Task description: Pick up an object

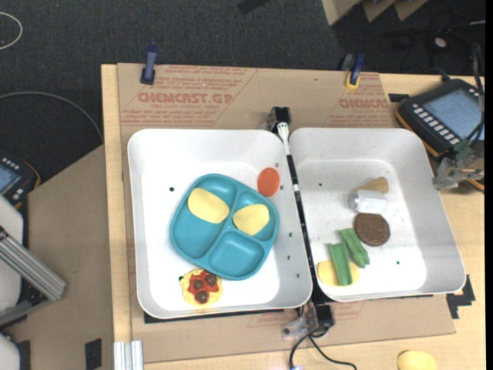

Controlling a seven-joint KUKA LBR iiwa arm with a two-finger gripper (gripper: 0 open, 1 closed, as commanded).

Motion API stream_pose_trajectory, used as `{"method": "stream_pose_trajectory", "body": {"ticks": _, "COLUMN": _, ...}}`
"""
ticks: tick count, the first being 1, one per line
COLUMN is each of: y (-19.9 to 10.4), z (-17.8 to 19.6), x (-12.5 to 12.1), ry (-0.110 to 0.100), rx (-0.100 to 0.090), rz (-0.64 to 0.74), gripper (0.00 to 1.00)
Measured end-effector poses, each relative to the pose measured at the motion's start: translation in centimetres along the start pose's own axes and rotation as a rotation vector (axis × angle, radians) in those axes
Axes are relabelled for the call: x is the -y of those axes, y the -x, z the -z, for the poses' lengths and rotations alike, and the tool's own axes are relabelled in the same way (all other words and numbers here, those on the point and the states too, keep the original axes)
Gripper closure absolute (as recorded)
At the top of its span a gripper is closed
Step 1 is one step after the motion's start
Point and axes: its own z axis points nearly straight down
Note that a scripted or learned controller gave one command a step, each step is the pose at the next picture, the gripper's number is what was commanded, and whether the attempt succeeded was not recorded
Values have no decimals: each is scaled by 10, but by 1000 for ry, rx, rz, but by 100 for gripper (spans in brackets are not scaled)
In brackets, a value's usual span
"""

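Nearest the lens, a small yellow pastry with red berries (pixel 200 286) lies in the left white bin (pixel 146 230) beside a blue sectioned plastic tray (pixel 223 226). No grasp is begun, I judge; the pincer's state I cannot tell. Next comes choosing a loose piece, perhaps the round brown disc (pixel 372 229) in the right white bin (pixel 420 206), and descending squarely over it.

arm pose: cannot tell | gripper state: cannot tell
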Motion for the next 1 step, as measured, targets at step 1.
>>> {"method": "stream_pose_trajectory", "body": {"ticks": 1, "y": 0, "z": 10, "x": -1, "ry": 3, "rx": 2, "rz": 1, "gripper": 100}}
